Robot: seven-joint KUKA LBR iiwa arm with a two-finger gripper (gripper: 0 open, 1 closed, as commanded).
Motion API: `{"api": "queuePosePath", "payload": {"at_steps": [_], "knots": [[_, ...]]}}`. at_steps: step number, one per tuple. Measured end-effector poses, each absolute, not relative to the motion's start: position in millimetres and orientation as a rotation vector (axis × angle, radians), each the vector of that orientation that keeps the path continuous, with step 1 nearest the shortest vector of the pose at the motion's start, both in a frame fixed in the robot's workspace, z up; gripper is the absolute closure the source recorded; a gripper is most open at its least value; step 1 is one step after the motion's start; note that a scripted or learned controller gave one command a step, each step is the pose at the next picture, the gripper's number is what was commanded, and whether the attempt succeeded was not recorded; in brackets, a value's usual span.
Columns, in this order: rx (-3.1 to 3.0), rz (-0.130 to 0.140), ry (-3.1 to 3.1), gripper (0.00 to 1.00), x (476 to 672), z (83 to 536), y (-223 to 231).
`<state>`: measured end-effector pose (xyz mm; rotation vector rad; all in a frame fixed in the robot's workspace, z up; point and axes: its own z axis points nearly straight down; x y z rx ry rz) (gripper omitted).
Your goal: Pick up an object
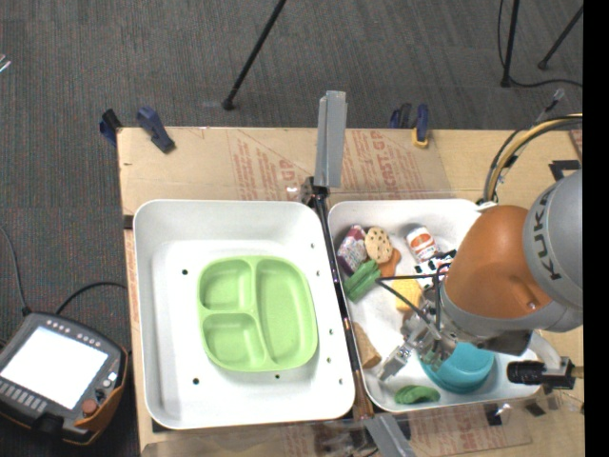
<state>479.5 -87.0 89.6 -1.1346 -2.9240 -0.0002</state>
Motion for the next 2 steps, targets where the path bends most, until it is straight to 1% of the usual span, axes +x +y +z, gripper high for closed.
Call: {"api": "queuePosePath", "payload": {"at_steps": [1, 2], "knots": [[-1.128, 0.0, -2.931, 0.0, 542.1, 87, -112], [-1.117, 0.0, -2.938, 0.0, 617.9, 88, -94]]}}
